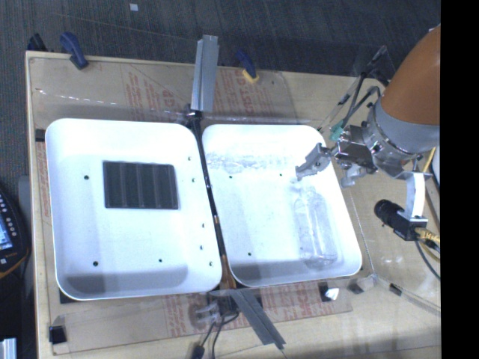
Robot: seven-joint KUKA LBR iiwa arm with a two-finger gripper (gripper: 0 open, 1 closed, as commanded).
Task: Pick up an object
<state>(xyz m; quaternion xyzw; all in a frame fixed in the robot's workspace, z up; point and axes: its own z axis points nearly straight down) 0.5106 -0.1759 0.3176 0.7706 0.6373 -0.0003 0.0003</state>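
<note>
Clear plastic bottle (313,226): lies in the right bin (247,264), near its right wall.
Bottle axis: runs up and down the view.
My gripper (308,163): just above the bottle's upper end, holding nothing; whether it is released or clenched I cannot tell.

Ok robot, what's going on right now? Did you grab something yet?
Gripper over right bin, nothing seen between fingers. Clear bottle lying below it, not picked up. Dark tray alone in left bin.
</note>
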